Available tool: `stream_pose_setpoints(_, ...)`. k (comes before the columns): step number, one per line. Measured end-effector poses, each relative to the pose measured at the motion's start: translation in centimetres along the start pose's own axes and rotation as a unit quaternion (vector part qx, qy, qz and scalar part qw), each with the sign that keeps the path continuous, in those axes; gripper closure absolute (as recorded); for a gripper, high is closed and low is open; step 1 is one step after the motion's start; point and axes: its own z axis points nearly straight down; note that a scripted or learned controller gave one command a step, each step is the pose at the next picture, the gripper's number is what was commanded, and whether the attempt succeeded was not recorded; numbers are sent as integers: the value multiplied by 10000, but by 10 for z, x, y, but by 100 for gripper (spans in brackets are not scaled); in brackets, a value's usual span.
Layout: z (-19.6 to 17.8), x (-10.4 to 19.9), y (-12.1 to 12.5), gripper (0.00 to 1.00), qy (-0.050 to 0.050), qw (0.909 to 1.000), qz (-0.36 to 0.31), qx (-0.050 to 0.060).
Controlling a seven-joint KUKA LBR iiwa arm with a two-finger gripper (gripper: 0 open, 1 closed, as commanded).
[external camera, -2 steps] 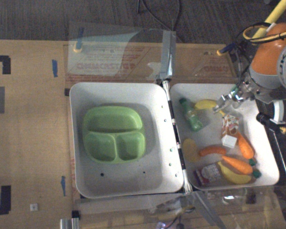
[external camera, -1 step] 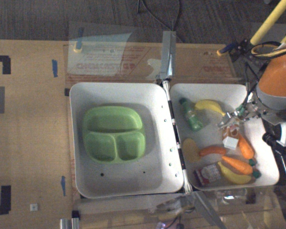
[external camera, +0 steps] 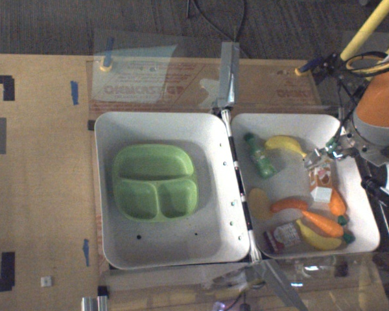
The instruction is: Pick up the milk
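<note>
The milk [external camera: 321,181] is a small red-and-white carton lying in the right bin [external camera: 290,122], near its right wall. My gripper [external camera: 325,153] hangs just above the carton's far end, at the tip of the grey arm with the orange band [external camera: 378,102] that reaches in from the right. Nothing is lifted; the carton rests on the bin floor between an orange carrot [external camera: 337,203] and open white floor.
The right bin also holds a green bottle [external camera: 260,155], a banana [external camera: 286,145], two more carrots [external camera: 289,205] [external camera: 323,223], a second banana [external camera: 318,238] and a small jar [external camera: 284,234]. The left bin [external camera: 110,193] holds a green divided plate [external camera: 156,182].
</note>
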Motion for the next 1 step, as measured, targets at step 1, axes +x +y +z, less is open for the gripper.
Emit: stream_pose_setpoints(1,-85,67,35,100,13,9931,1172,60)
